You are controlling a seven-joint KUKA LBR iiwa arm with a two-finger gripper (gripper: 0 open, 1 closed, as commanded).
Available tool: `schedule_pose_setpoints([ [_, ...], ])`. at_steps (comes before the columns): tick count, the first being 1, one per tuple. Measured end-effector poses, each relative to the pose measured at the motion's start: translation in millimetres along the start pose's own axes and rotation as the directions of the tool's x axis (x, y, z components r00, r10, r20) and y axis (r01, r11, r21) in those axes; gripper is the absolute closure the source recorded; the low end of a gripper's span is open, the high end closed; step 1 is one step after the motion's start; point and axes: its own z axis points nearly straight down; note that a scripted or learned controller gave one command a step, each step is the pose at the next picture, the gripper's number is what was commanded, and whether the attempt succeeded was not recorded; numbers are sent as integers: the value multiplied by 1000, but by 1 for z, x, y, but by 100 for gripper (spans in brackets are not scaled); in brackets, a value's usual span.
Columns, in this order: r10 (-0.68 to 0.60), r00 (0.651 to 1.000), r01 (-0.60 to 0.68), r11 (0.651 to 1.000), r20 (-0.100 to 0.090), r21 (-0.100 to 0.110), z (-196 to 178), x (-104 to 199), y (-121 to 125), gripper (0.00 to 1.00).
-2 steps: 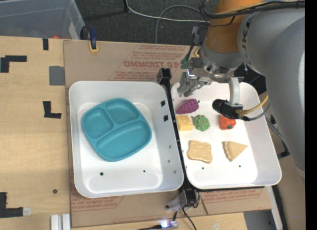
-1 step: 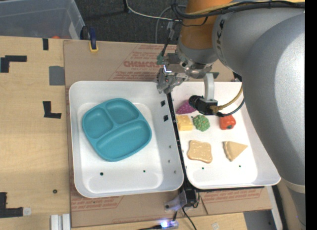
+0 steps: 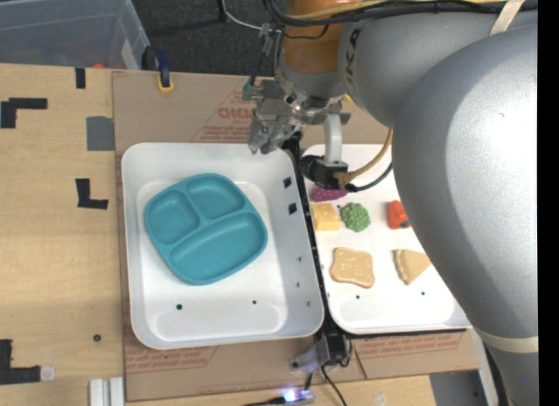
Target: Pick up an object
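- Two shallow white bins sit side by side on the desk [image 3: 52, 221], probably so the arm [image 3: 454, 134] can reach over from one to the other.
- Filling much of the right-hand side, the grey arm leans in over its own bin, and its orange band [image 3: 327, 3] hangs almost directly above the claw [image 3: 272, 138].
- Below and to the left of the claw, the left bin [image 3: 218, 317] holds a teal divided plate [image 3: 205, 228] lying flat, well apart from the claw's tip.
- Below and to the right of the claw, the right bin [image 3: 393, 313] carries the small play-food pieces, part of it hidden under the arm.
- Well below the claw to its right, a toast slice [image 3: 353, 266] lies flat, with a tan wedge [image 3: 410, 264] farther right beside it.
- Nearer the claw, a yellow block [image 3: 326, 217] and a green broccoli-like piece [image 3: 355, 216] sit side by side; an orange piece [image 3: 397, 213] peeks out by the arm.
- Closest of all, a purple piece [image 3: 327, 194] lies just below and right of the claw, partly under black hardware.
- At the far corner of the left bin, the claw hangs with nothing visible in it; I cannot tell from here whether it is released or clenched.
- My guess is that any pick calls for a shift rightward and down toward the food.
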Motion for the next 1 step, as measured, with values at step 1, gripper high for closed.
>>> schedule_pose_setpoints([
  [1, 3, 1000, -3, 1000, 2, 2, 0, -3, -1, 0],
])
